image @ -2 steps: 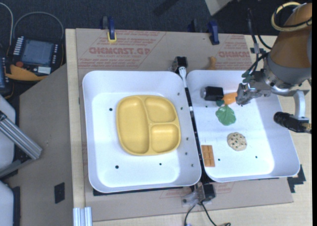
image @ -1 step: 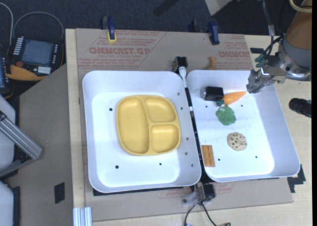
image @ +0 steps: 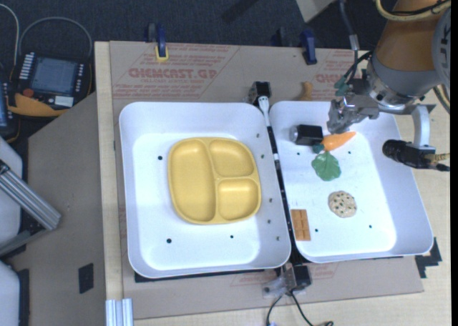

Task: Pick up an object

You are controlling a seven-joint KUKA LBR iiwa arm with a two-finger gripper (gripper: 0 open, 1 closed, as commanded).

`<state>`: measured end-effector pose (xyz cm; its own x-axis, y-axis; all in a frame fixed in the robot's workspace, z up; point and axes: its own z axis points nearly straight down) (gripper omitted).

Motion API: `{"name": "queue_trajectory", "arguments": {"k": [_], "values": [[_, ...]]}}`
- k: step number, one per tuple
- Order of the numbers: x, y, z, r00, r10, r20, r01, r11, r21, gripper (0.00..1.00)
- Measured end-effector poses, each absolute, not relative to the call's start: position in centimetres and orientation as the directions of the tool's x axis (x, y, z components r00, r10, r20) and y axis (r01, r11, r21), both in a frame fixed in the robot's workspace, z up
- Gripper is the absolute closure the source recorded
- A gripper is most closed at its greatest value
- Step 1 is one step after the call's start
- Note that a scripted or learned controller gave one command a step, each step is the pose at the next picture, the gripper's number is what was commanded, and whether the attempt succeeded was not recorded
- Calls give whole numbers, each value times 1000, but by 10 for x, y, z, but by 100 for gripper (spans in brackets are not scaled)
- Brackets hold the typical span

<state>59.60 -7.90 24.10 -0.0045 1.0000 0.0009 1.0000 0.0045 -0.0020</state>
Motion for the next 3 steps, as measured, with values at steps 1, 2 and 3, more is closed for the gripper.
{"name": "queue_trajectory", "arguments": {"k": [1, 2, 3], "values": [[611, -19, 230, -6, 1000, 1, 1000, 6, 0, 100], [619, 35, 217, -6, 1000, 2, 1000, 6, -1, 100], [634, 88, 211, -5, 1000, 1, 1000, 5, 2, 100]]}}
